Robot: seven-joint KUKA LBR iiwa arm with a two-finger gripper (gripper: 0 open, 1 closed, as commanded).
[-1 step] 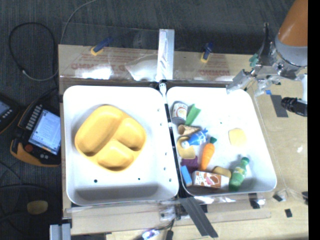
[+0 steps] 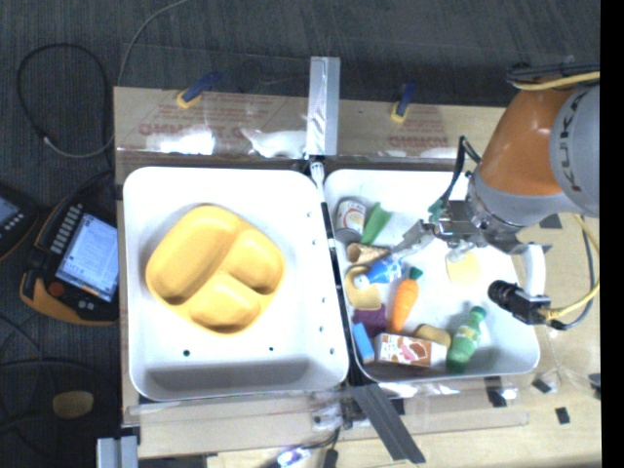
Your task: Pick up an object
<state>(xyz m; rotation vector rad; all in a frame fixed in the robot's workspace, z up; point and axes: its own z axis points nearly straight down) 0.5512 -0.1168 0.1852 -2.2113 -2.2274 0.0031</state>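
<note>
Yellow dominates the left bin: one large, lumpy, glossy yellow object lies near its middle, apart from all four walls. The right bin holds the small items, crowded toward its left wall and front. A tin can lies at the back left with a green piece touching its right side. Below these, a blue item rests among pale and yellow pieces beside a toy carrot, orange body with green top pointing up-frame. A purple piece sits left of the carrot. Along the front wall lie a small carton with a red-and-white printed face and a green bottle, tilted, cap toward the back. A pale yellow block lies by itself in the right half. The arm, grey with orange band, reaches in from the right over the right bin's back right corner. The gripper hangs above the bin between the green piece and the pale yellow block; how far the fingers stand apart I cannot tell, and nothing is seen between them. Both bins sit on the table, clamps at its far edge.
</note>
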